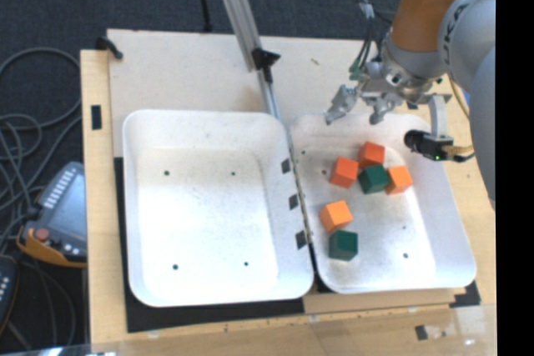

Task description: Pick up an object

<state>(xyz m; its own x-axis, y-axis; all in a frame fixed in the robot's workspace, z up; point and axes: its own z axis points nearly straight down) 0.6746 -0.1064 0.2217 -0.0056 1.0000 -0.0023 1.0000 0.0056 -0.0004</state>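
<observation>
**End effector above the rear of the right bin, blocks on the bin floor**

The arm enters from the right side of the view, with its orange band above the wrist. The end effector hangs over the rear edge of the right bin, close to the bin's back left corner. Its two fingers are spread apart, and nothing sits between them (the gap shows only the white bin surface behind).

The right bin holds six blocks, all resting on its floor and apart from the end effector:

- An orange block lies nearest the fingers, toward the rear of the bin.
- A second orange block sits just to its left and slightly forward.
- A green block sits between them, touching or nearly touching its neighbours; the exact contact cannot be told.
- A third orange block lies just beside the green block on its right.
- A fourth orange block lies alone nearer the front, close to the bin's left wall.
- A second green block sits just in front of it.

The left bin stands beside the right bin on the counter. A slanted metal pole rises from the counter behind the two bins
</observation>
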